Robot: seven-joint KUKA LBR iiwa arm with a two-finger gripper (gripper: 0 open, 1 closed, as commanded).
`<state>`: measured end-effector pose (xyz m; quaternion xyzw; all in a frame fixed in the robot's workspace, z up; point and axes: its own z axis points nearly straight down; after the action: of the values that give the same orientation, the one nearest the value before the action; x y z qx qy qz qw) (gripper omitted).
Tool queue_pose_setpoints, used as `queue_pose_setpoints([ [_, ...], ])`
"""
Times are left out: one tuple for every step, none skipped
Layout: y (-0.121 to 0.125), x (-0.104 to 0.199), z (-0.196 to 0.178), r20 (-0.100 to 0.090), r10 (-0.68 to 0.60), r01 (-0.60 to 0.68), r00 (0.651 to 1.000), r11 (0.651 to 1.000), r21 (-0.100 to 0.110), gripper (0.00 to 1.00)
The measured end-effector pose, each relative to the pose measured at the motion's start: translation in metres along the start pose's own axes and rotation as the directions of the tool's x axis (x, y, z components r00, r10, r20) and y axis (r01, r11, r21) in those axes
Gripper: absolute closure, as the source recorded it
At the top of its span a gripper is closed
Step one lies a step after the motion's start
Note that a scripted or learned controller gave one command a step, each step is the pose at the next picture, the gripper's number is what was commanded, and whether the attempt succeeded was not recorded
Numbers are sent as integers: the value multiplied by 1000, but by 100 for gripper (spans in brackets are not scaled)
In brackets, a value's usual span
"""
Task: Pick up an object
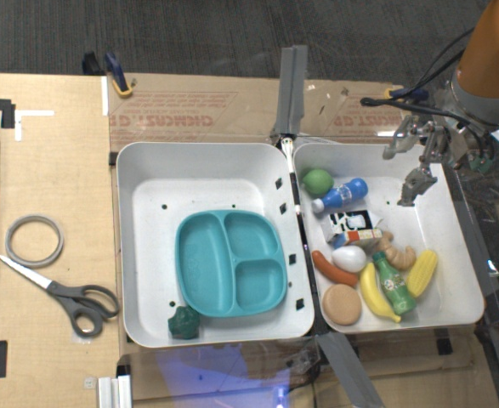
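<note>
1. Hanging over the right bin's (453, 228) far right corner: end effector (419, 164), fingers pointing down, parted a little, nothing between them.
2. Plenty of bare white floor under it along the far wall and right wall; open room there.
3. Packed toward the near and left side of that bin: green ball (318, 181) by the divider, blue-and-white bottle (341, 195) lying just beside it, black-and-white card (351, 221) below.
4. Crowded further down: white egg (348, 257), sausage (334, 268) touching it, round bun (343, 304) at the near edge, banana (375, 296), green bottle (392, 283) lying across it, corn cob (422, 272) nearest the right wall.
5. Left bin (147, 228): teal divided plate (231, 262) in the middle, three compartments, all bare; wide clear margin on the far side.
6. Tucked in the near left corner: small dark green lump (184, 322), touching the plate's edge.
7. Out on the bench (45, 160), well apart from both bins: tape ring (34, 239) and scissors (66, 296).
</note>
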<state>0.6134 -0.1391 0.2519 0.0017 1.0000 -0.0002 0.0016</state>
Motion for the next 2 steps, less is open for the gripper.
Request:
queue_pose_setpoints([
  [7,-36,131,8,-13,13,1000,1000,2,0],
  [41,-4,143,31,65,-66,997,998,7,0],
])
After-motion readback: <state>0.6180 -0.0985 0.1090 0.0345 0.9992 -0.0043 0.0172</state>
